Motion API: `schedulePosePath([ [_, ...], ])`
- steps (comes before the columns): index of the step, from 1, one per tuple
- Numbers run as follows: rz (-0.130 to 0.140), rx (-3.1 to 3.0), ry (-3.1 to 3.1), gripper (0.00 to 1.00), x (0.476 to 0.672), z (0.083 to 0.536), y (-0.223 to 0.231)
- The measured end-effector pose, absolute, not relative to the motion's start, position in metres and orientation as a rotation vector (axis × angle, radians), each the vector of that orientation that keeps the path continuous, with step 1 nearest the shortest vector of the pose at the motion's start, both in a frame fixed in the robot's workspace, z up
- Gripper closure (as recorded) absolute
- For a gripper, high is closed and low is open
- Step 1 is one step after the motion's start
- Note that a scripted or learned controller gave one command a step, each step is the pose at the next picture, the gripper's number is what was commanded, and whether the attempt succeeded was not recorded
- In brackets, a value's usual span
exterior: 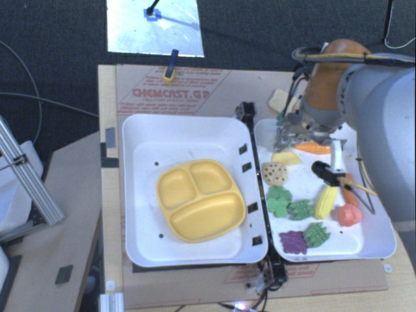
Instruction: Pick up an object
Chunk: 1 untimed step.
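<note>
Left bin (140, 194) just has a yellow divided plate (200, 199) sitting in the middle. Right bin (377, 239) is packed with toy food: cookie (274, 173) at 9 o'clock, corn (325, 201) center, purple piece (293, 242) at 6, orange carrot (312, 149) up top. The gripper (290, 135) is down at 11 o'clock; can't tell its state.

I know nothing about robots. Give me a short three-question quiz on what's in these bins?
1. True or false: the yellow divided plate lies in the left bin.
2. Which sits nearest the divider between the bins: A) tomato B) cookie C) corn cob?
3. What colour is the leafy piece at the right bin's front edge?

Key: 1 true; 2 B; 3 purple.
</note>
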<state>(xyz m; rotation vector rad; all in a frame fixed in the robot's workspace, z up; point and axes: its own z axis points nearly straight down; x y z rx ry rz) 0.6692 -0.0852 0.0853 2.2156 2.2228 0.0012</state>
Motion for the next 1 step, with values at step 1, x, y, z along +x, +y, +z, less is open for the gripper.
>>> schedulePosePath([
  [1,0.001,2.215,2.223,1.0,0.6692,0.0853,-0.0852],
])
